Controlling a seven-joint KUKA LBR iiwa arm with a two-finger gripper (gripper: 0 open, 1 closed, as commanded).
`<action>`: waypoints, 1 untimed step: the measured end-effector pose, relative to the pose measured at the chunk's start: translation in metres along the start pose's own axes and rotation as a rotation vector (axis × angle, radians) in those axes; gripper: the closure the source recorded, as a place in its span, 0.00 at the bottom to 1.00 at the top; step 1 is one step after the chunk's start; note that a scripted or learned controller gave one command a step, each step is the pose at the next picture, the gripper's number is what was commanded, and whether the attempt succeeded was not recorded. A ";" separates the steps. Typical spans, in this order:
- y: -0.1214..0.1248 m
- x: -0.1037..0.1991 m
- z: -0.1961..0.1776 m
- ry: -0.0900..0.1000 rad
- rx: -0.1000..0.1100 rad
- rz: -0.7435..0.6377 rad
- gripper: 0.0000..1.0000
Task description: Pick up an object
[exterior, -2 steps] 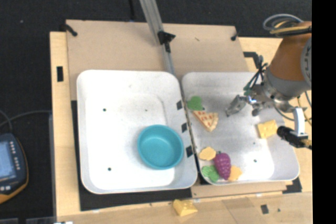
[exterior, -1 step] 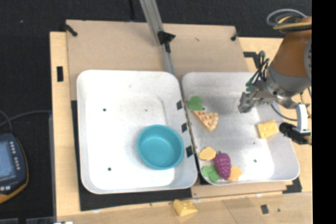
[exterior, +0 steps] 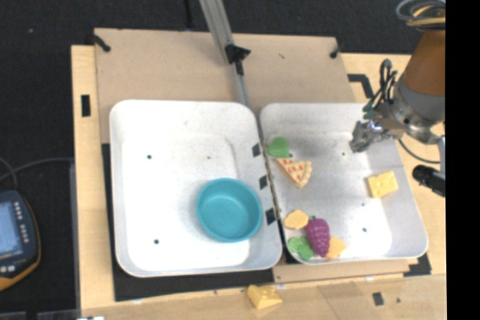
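Note:
My gripper hangs over the upper right part of the right bin, with the orange-banded arm behind it at the right edge. Nothing shows between its tips. A yellow cheese block lies below and to the right of the gripper. A pizza slice and a green piece lie near the bin's left wall. Purple grapes, a yellow piece, a green leaf and an orange piece cluster at the bin's lower left corner.
The left bin holds a teal bowl. A yellow wedge lies on the bench in front of the bins. A metal pole slants down to the bins' divider. A handheld device sits at far left.

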State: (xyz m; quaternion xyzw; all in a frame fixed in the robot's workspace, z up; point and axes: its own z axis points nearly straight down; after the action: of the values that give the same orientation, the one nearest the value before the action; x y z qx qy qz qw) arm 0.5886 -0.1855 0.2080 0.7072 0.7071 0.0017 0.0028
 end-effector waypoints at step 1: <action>0.001 -0.001 -0.041 0.000 0.004 -0.003 1.00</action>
State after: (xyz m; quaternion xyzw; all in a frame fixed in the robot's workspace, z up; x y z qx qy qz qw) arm 0.5893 -0.1866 0.2485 0.7062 0.7080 0.0004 0.0013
